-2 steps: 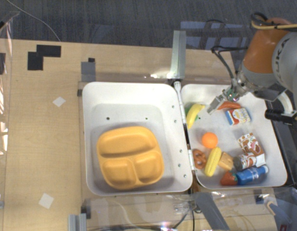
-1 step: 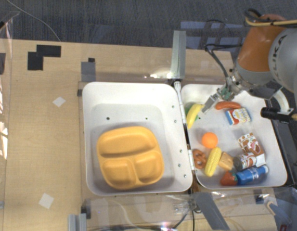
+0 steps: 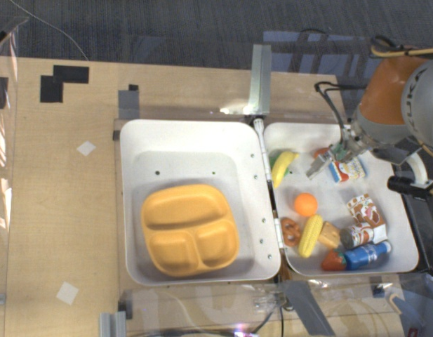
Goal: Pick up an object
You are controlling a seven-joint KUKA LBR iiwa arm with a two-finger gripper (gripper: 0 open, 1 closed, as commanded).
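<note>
Seen from above at a slant: two shallow white bins side by side on a wooden surface (image 3: 62, 209). In the left bin (image 3: 174, 135), a yellow divided tray (image 3: 190, 227). In the right bin (image 3: 405, 248), scattered toy food: a banana (image 3: 282, 166) near the dividing wall, an orange (image 3: 306, 204) in the middle, a corn cob (image 3: 311, 234) and a pretzel (image 3: 290, 230) lower down, a blue bottle (image 3: 367, 254) near the front edge, a red-and-white patterned can (image 3: 362, 216) just above it.

Reaching in from the right, the grey arm with its orange band (image 3: 388, 93). Claw (image 3: 337, 156) low over the back of the right bin, right at a small blue-and-white carton (image 3: 344, 169). Cannot tell whether open, closed, or gripping the carton; too small and cluttered to read.

Judged as mid-attempt: approach made, carton apparently the target, touching or nearly touching the claw. No clear lift yet; carton appears level with the bin floor. Left to do: secure grip, then raise clear of the bin.
</note>
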